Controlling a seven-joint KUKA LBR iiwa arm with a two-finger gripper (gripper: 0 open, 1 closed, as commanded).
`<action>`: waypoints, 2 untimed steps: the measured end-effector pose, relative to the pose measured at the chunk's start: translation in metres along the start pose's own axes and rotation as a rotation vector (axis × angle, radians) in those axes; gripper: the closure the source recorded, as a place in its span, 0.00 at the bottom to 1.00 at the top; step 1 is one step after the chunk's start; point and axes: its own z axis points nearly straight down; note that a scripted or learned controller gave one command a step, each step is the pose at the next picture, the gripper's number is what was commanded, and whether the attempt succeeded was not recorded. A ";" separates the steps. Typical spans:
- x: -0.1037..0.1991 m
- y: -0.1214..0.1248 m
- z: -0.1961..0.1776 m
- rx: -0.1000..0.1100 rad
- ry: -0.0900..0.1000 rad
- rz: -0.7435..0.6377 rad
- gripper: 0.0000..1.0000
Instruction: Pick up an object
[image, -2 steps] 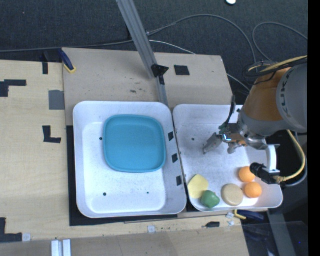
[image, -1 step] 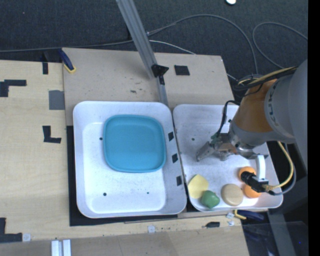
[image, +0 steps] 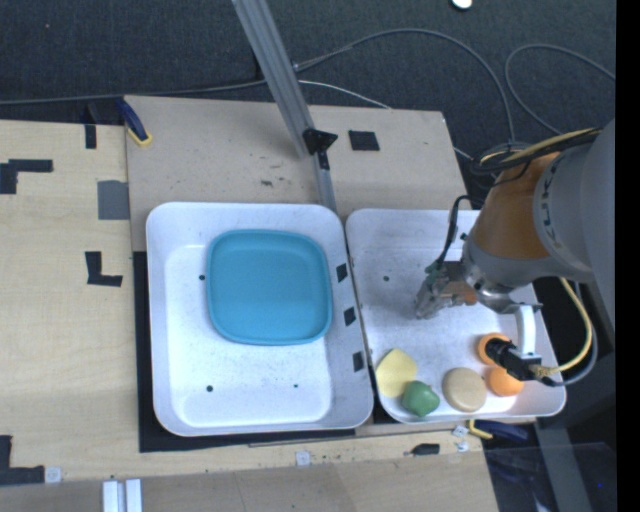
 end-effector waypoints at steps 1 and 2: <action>-0.003 -0.003 -0.061 -0.006 -0.001 0.001 1.00; -0.002 -0.008 -0.122 -0.006 -0.001 0.001 1.00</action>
